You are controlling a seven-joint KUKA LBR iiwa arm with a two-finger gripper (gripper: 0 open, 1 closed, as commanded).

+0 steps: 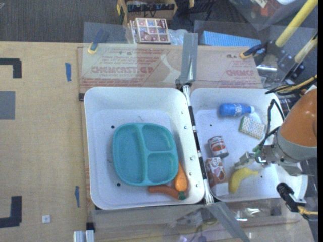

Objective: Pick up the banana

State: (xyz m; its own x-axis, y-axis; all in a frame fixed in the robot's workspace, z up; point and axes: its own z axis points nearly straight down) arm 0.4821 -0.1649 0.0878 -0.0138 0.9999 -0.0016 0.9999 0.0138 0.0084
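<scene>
The yellow banana (239,178) lies on the floor of the right bin (202,105), near its front edge. My gripper (251,160) hovers just above and behind the banana's upper end, at the end of the grey arm with the orange band that reaches in from the right. Its fingers look open, with nothing between them. The banana rests free on the bin floor.
Sharing the right bin are a blue bottle (235,109), a speckled packet (251,127), a small can (218,146) and a red carton (216,169) close to the banana's left. The left bin (96,135) holds a teal divided plate (146,154), a carrot (181,178) and a red pepper (162,189).
</scene>
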